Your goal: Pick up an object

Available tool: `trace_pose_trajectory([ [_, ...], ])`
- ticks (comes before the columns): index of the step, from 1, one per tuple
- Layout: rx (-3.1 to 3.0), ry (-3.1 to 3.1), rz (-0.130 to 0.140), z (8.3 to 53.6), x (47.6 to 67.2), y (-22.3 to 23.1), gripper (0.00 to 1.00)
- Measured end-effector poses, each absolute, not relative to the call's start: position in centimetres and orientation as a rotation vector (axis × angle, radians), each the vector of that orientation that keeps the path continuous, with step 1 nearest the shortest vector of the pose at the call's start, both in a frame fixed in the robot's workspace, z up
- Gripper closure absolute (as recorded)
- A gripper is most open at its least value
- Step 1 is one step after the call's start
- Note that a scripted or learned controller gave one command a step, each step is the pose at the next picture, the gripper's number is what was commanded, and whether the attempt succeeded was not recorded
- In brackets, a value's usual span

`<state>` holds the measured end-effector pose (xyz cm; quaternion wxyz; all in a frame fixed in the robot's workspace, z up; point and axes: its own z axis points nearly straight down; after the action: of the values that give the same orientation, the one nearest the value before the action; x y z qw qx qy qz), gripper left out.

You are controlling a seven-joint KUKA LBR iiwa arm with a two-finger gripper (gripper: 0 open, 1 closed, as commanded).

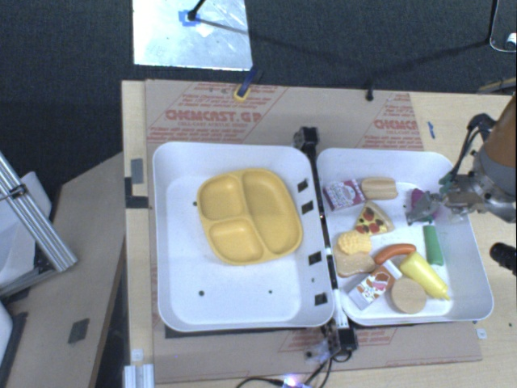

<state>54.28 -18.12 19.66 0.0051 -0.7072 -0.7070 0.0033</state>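
The right bin (464,241) holds several toy foods. Among them are a pink packet (343,194), a tan roll (380,188), a pizza slice (372,219), a red sausage (394,253), a yellow pepper (426,275), a green stick (434,245), a round tan disc (408,296) and a small red-and-white carton (373,288). My gripper (433,204) hangs low over the bin's right side, right against a purple item (418,207). The view is too small to tell whether that item is gripped.
The left bin (182,217) holds a yellow divided plate (246,215). A black divider with clips (319,241) separates the two bins. A shiny sheet (192,23) lies on the dark floor beyond the bench. The arm enters from the right edge.
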Motion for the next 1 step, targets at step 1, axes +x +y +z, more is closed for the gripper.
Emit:
trace_pose_trajectory([
  [1, -2.218, -2.226, -0.001, 20.41, 54.58, -18.07, 0.00],
])
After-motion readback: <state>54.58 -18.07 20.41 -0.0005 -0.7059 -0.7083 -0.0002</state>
